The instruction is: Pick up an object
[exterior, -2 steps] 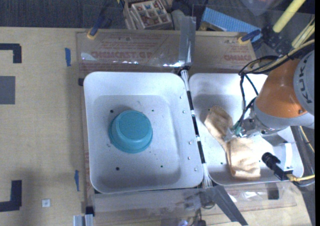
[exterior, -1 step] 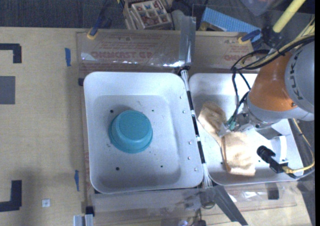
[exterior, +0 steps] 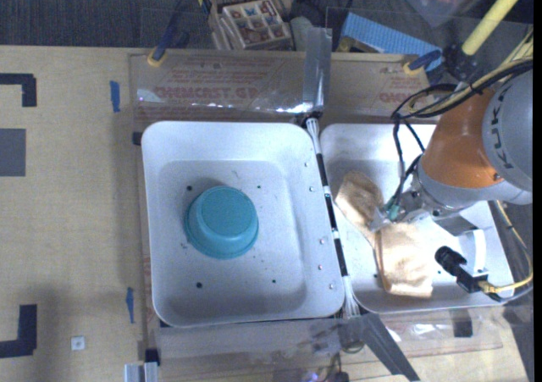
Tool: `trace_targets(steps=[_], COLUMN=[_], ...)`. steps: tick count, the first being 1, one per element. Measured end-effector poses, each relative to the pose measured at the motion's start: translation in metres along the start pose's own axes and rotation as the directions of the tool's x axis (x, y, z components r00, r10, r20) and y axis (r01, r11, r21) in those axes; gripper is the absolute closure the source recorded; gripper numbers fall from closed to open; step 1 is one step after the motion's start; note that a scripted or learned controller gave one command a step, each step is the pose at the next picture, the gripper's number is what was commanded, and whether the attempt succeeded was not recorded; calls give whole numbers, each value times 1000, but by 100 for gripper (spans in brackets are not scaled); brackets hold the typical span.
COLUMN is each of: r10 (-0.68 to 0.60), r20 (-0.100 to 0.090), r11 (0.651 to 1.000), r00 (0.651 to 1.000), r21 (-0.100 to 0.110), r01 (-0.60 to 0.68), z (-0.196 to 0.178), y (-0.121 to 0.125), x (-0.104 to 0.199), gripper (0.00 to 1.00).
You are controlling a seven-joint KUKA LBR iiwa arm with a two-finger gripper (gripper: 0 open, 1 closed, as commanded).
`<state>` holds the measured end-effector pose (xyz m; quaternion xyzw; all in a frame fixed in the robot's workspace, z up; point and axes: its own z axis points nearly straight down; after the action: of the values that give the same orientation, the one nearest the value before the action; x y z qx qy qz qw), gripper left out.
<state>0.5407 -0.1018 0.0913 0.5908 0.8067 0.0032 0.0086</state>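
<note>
A tan crumpled cloth or paper bag (exterior: 398, 249) lies in the right bin (exterior: 364, 145), stretching from its middle left down to its front edge. My gripper (exterior: 393, 213) is low over the cloth's middle, under the grey and orange arm (exterior: 466, 160) that reaches in from the right. A teal upturned bowl (exterior: 222, 221) sits in the middle of the left bin (exterior: 169, 152).
A black-tipped part (exterior: 457, 263) with a cable sticks out beside the arm over the right bin's front right. Clear plastic sheeting and clutter lie behind the bins. A wooden bench top spreads to the left.
</note>
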Motion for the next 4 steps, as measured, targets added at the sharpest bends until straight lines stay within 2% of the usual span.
trace_targets(steps=[1,2,3,4], r10=[0,-180,-380,-380], r20=[0,-9,-5,-5], r11=[1000,984,925,925], r00=[1000,984,925,925], r21=[0,11,3,3], r01=[0,180,380,380], z=[0,-43,0,0], y=[0,-31,-12,-12], x=[0,-49,-13,-13], gripper=[0,0,0,0])
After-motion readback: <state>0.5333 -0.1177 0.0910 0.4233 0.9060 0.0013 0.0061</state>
